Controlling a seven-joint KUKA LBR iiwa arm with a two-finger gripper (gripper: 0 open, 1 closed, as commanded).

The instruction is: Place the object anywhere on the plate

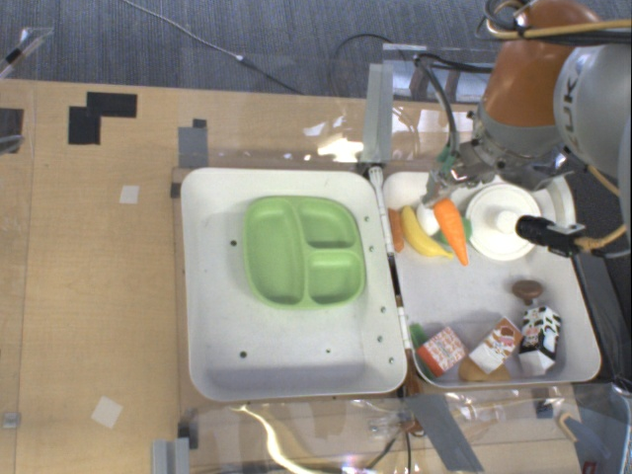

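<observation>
The green divided plate [301,250] lies in the middle of the left bin [212,363]. In the right bin [583,349], an orange carrot [451,227] lies slanted at the bin's upper left, next to a yellow banana [423,235]. My gripper [447,178] hangs at the end of the arm [528,77], right over the carrot's thick top end and close to it. The wrist hides whether it touches the carrot.
A reddish sausage [396,228] lies by the wall between the bins. A white round dish [501,221] sits right of the carrot. A brown lump [527,289], a cow-patterned carton [540,332] and two small boxes [443,350] fill the bin's near side.
</observation>
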